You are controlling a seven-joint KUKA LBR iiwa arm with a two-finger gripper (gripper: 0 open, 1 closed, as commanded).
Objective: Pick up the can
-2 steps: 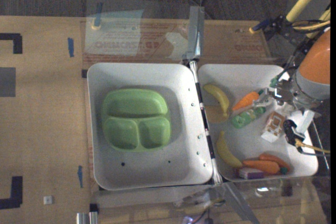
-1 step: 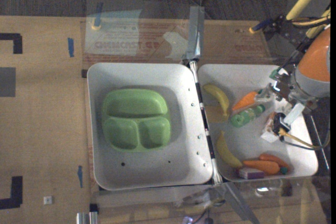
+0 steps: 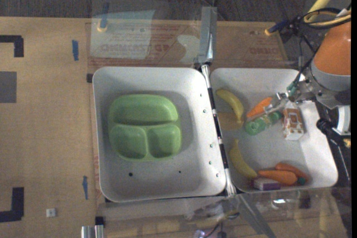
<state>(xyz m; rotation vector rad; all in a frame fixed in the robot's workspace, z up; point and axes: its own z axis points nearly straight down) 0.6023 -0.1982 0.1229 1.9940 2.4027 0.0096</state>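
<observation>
We start at the gripper (image 3: 283, 98). It hangs over the right bin (image 3: 323, 145), just up and to the right of the can (image 3: 255, 127) as we look down. We cannot tell how far open the gripper is, and we cannot see anything held in it. The grey arm with its orange band (image 3: 336, 53) is farther right of the can and higher in the view.

The can is small and green. It sits on the floor of the right bin, near the middle of it. The gripper looks close to the can, but we cannot tell if it touches it.

An orange carrot (image 3: 259, 107) lies just above the can, tilted, with one end near the gripper. A small box (image 3: 293, 123) stands to the right of the can. A yellow banana (image 3: 231, 103) lies up and to the left of the can. A second banana (image 3: 241, 160) lies below the can.

Farther below and to the right of the can we see two more carrots (image 3: 281, 174) side by side. A small purple and white thing (image 3: 266, 184) lies next to them.

Well to the left of the can is the left bin (image 3: 106, 136). A green plate (image 3: 145, 126) with three parts rests in it.
</observation>
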